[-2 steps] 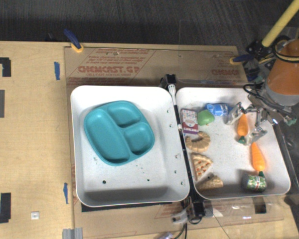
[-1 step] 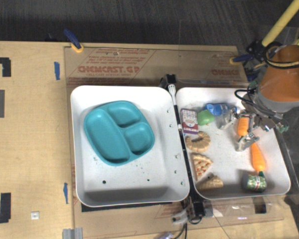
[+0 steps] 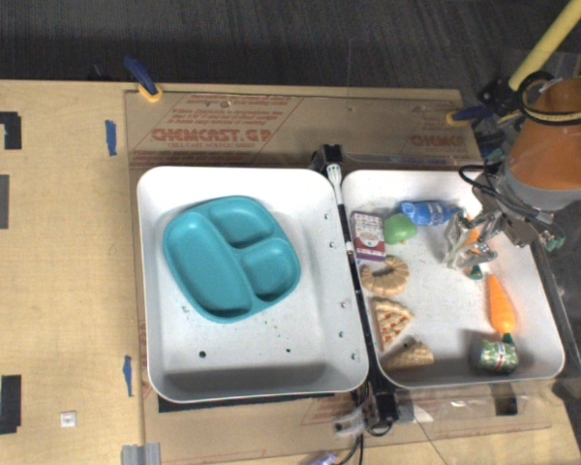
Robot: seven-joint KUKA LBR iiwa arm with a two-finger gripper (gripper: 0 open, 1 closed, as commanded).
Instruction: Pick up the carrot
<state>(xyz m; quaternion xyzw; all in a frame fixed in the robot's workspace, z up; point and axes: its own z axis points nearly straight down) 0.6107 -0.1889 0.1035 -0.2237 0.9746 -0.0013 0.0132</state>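
The orange carrot [image 3: 501, 303] lies in the right bin [image 3: 436, 184] near its right wall, with its pointed end toward the bin's front. My gripper [image 3: 471, 245] hangs low over the bin just up and to the left of the carrot's top end, a short gap away from it. The orange-banded wrist [image 3: 552, 148] rises above it at the right edge. Nothing shows between gripper and carrot but bare bin floor.
A green can [image 3: 499, 355] sits just below the carrot. In the same bin lie a blue bottle [image 3: 426, 211], a green ball [image 3: 400, 228], a maroon carton [image 3: 367, 235], a round pastry [image 3: 384, 274], a pizza slice [image 3: 390, 323] and a bread piece [image 3: 409, 355]. The left bin [image 3: 174, 356] holds a teal divided plate [image 3: 230, 255].
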